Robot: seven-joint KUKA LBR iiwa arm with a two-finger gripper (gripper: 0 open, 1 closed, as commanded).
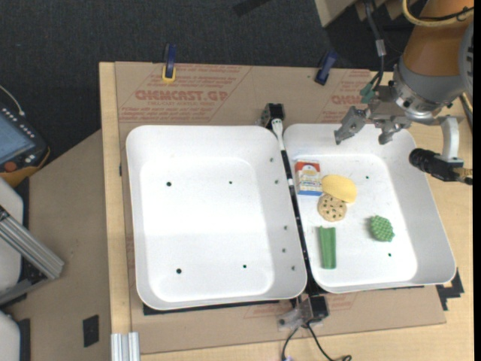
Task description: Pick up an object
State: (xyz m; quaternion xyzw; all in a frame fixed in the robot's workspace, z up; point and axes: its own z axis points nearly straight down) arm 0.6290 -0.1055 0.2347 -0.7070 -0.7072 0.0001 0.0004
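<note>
My gripper [370,131] hangs open over the far edge of the right bin [421,224], with nothing between its fingers. Below it in that bin lie a small red, white and blue carton [307,176], a yellow lemon-shaped piece [340,187], a round cookie [331,208], a green stick [328,247] and a green knobbly lump [381,229]. The carton and the lemon lie closest to the gripper, a little toward the camera and to its left.
The left bin [203,216] lies beside the right one, their rims meeting along a black hinge strip [289,194]. Both rest on a cardboard sheet [225,89] held by blue clamps [169,62] at the back.
</note>
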